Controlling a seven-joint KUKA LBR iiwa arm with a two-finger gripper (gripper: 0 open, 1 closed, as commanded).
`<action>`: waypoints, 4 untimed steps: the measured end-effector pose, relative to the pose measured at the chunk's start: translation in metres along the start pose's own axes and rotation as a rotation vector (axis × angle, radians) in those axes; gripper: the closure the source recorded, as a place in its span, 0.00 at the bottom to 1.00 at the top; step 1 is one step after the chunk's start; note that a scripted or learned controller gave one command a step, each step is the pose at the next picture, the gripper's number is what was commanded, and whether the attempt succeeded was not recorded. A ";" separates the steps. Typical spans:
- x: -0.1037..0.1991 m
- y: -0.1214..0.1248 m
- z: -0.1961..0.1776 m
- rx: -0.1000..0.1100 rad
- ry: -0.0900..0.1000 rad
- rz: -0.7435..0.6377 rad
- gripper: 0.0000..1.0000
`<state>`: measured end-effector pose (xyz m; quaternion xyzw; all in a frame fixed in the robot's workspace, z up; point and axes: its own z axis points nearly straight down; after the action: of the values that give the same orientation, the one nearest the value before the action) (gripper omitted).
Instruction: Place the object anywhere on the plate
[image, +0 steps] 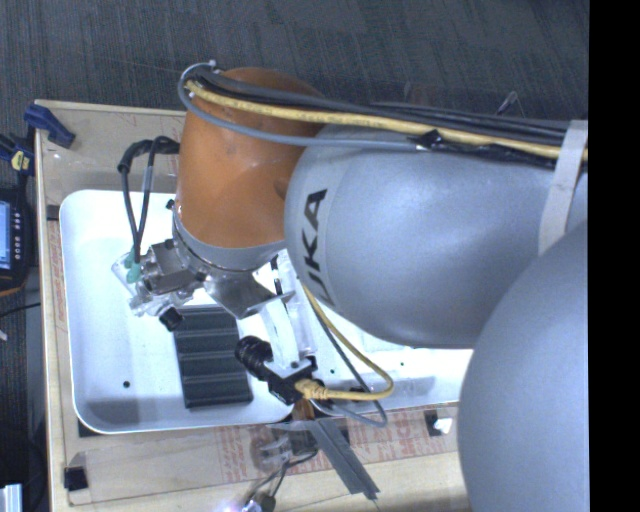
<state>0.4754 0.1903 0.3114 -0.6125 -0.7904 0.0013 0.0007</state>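
Note:
My gripper (212, 358) is a dark ribbed block hanging low over the near part of the left white bin (90, 300). The grey arm with its orange band (235, 160) reaches in from the right and covers the right half of this bin and everything beyond it. What lies under the arm is hidden. The bare bin floor to the left of the gripper holds just a small dark speck (127, 384).
The bin sits on a wooden bench (150, 470). A blue clamp (45, 122) is at the bench's far left corner, and a black device (12, 240) stands off the left side. Cables and a metal bracket (330, 455) hang near the front edge.

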 end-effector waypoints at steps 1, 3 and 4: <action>-0.025 -0.006 0.042 0.005 0.001 0.740 1.00; -0.002 0.036 0.115 0.006 -0.002 0.680 1.00; -0.073 0.016 0.073 0.001 0.003 0.763 1.00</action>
<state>0.5087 0.1232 0.2383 -0.8629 -0.5054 0.0011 0.0017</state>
